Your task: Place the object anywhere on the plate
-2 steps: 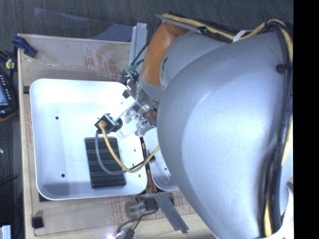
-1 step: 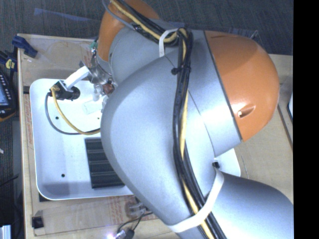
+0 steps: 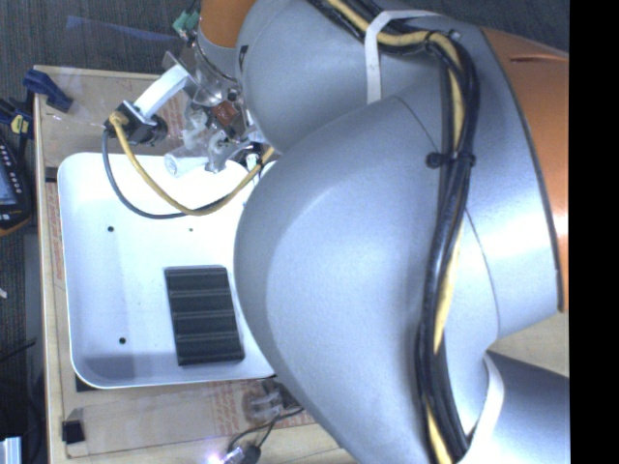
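Writing: I cannot read any; the marks on the dark device (image 3: 8,177) at the left edge are too small.
Block: the black block (image 3: 203,315) is a flat rectangle with fine ribs across it, in three bands, and its finish is matt.
Block place: it lies flat on the floor of the white bin (image 3: 92,259), near the lower wall in the camera view, with its long side pointing up the picture.
Gripper: my gripper (image 3: 208,138) is over the upper rim of the same bin, well apart from the block; nothing of the block is in it.
Gripper state: I cannot tell if it is open or closed, the parts there are too tangled.
Cable: a yellow cable (image 3: 145,196) loops from my gripper down over the bin.
Arm: my grey arm (image 3: 387,259) covers the right side, with the orange band (image 3: 227,3) on top.
Bench: wood (image 3: 145,414), under the bin.
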`<state>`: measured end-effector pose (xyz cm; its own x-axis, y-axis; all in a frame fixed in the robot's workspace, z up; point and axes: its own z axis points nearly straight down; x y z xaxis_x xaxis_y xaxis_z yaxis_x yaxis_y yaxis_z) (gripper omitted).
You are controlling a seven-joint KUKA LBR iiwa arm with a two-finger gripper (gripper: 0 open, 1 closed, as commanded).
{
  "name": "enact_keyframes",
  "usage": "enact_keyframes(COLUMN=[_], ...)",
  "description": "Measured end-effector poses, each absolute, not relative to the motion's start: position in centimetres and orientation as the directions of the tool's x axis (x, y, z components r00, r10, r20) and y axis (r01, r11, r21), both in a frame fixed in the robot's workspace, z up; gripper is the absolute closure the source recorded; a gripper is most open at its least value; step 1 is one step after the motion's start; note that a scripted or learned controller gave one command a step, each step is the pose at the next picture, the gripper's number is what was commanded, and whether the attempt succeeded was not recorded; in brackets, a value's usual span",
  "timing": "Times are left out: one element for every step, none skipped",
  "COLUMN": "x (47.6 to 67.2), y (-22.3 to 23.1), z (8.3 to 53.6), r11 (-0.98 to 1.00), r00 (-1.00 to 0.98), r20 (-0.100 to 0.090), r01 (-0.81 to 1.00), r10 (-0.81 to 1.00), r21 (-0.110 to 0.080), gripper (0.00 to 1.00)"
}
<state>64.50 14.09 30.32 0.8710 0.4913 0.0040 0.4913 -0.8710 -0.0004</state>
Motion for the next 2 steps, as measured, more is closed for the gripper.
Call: enact_keyframes(x=[63.8,64.6], y=[16.6,14.8], z=[31.9,33.2], r11=[-0.748,-0.617], r00=[0.748,0.617], r20=[-0.003,-0.002], r01=[0.664,0.787], r10=[0.664,0.787], r21=[-0.004,-0.004], gripper=[1.00,1.00])
